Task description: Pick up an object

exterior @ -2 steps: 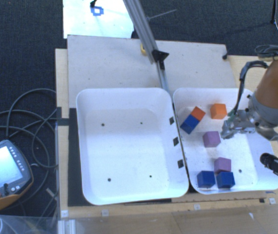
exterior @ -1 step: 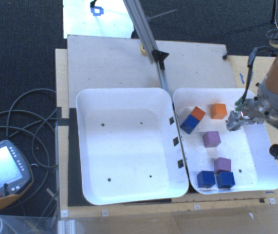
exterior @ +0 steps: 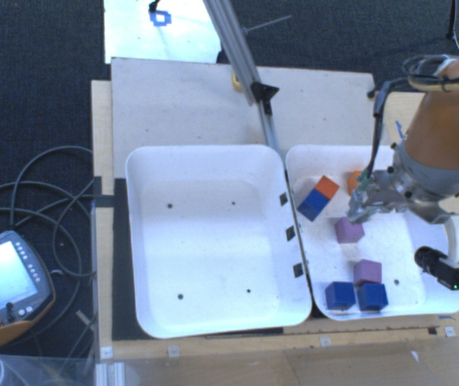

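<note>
Teach pendant [exterior: 4,286] lower left, black cables [exterior: 48,207] looped beside it.

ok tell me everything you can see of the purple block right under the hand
The purple block is a small cube, matte lilac, looking like foam or painted wood. It sits slightly turned on the floor of the right bin, near the bin's middle, apart from the other blocks. The hand hangs at its upper edge; whether they touch is unclear.

No legible text — not on bins, blocks or pendant.
</note>
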Controlling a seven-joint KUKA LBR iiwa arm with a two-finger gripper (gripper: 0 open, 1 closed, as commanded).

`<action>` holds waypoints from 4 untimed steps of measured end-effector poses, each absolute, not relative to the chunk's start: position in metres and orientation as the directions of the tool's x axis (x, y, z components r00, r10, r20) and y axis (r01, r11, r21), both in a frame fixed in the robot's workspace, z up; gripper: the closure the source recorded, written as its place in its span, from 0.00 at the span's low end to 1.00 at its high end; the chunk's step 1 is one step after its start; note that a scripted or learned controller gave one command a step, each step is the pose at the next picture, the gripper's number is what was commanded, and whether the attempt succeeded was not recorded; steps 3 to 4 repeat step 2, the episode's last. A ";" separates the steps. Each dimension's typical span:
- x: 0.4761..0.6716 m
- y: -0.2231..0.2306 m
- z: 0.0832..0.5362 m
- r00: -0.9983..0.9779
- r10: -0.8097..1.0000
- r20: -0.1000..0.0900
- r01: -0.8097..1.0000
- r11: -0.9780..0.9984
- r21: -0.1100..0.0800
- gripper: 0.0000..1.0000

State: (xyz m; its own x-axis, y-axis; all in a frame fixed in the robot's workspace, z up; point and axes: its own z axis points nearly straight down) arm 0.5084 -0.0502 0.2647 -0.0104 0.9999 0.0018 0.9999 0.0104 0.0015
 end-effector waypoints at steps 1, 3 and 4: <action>0.500 0.001 0.249 -0.010 1.000 0.002 1.000 0.010 0.001 1.00; 0.496 0.059 0.233 -0.011 1.000 0.003 1.000 0.011 -0.001 1.00; 0.496 0.059 0.233 -0.011 1.000 0.003 1.000 0.011 -0.001 1.00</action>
